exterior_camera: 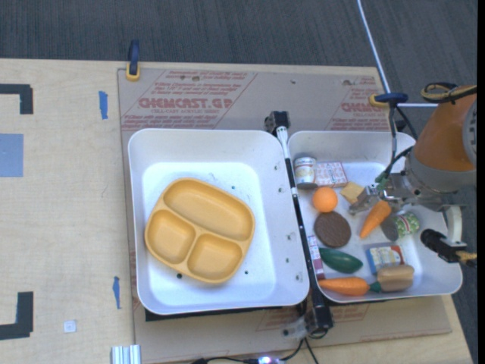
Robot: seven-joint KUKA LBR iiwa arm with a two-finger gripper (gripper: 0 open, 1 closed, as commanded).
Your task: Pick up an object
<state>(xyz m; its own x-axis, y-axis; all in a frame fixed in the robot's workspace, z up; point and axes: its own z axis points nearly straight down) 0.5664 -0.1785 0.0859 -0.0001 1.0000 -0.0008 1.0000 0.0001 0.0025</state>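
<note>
- We see a carrot [375, 219] tilted in the right bin [447, 285], its upper end right at the pincer [381, 196]; whether the pincer grips it, or stands open or closed, we cannot tell, since the metal parts blur together there.
- Just left of the carrot lie a brown disc [333, 230] and an orange ball [325, 200], near each other.
- Behind them, a small can [305, 171] sits by the bin's left wall, with a pink-printed box [330, 175] and a pale cheese wedge [352, 192] to its right.
- Along the front wall we find a green pepper [341, 261], a second carrot [345, 286], a bread roll [395, 277] and a small blue-edged pack [384, 256], crowded together.
- A green-and-white item [408, 224] lies partly under the arm [447, 146]; we cannot make out what it is.
- Open floor in the right bin is scarce.
- The left bin [144, 150] holds a yellow tray [200, 230] with three compartments, and white floor shows round it.
- Both bins rest on a cardboard sheet [189, 101] on the bench [61, 203].
- The arm is cut off at the right edge.
</note>
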